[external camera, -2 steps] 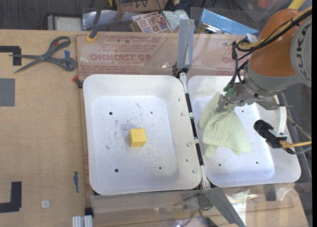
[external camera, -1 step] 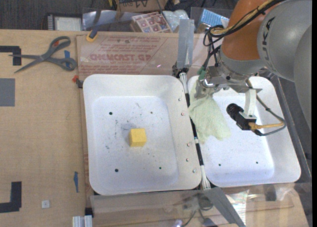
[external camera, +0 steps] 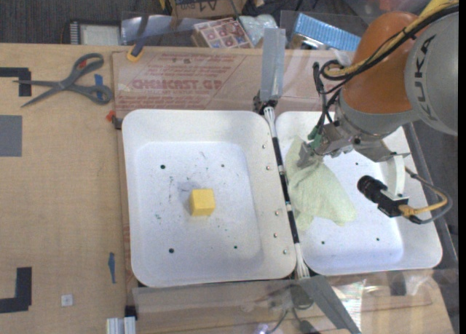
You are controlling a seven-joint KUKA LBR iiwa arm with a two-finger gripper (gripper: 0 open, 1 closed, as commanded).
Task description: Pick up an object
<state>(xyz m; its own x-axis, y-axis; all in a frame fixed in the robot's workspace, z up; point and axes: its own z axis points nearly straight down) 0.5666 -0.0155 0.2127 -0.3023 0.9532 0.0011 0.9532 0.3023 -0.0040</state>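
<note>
A small yellow cube [external camera: 203, 202] lies near the middle of the left bin [external camera: 145, 143]. A pale green cloth [external camera: 319, 194] is spread over the left half of the right bin [external camera: 415, 252], bunched up toward its top-left end. My gripper [external camera: 309, 152] hangs low over that bunched end, right at the cloth's upper edge. The grey arm with its orange band [external camera: 382, 56] comes in from the upper right and covers the bin's far corner.
A grey divider post [external camera: 272, 63] stands between the bins at their far edge. Scissors [external camera: 73, 84] lie on the wooden bench at the upper left. A cardboard sheet [external camera: 182, 85] lies behind the left bin. A black cable connector [external camera: 378, 193] hangs over the right bin.
</note>
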